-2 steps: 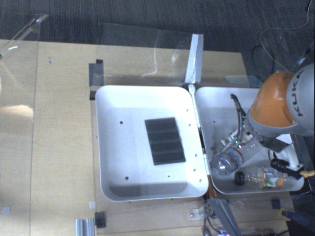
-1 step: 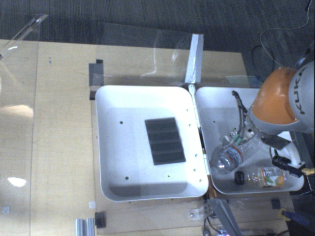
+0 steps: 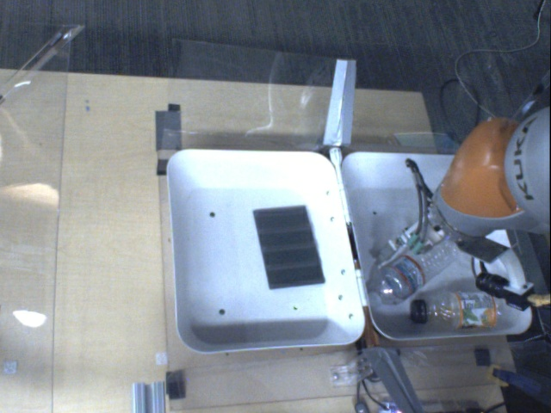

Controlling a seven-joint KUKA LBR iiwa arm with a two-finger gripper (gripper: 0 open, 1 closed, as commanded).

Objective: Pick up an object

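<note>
A black ridged rectangular pad (image 3: 288, 246) lies flat in the middle of the left bin (image 3: 198, 231). In the right bin (image 3: 379, 188), a clear plastic bottle (image 3: 399, 280) lies on its side near the front. A second bottle (image 3: 456, 311) with a black cap and a yellow-green label lies along the front wall. My gripper (image 3: 413, 244) is low in the right bin, right over the far end of the clear bottle. The grey wrist and its orange band (image 3: 482, 175) hide part of this bin.
A metal divider post (image 3: 338, 110) rises behind the seam between the two bins. Cables (image 3: 504, 286) hang from the wrist over the right bin's right side. Wooden bench (image 3: 86, 231) stretches away to the left.
</note>
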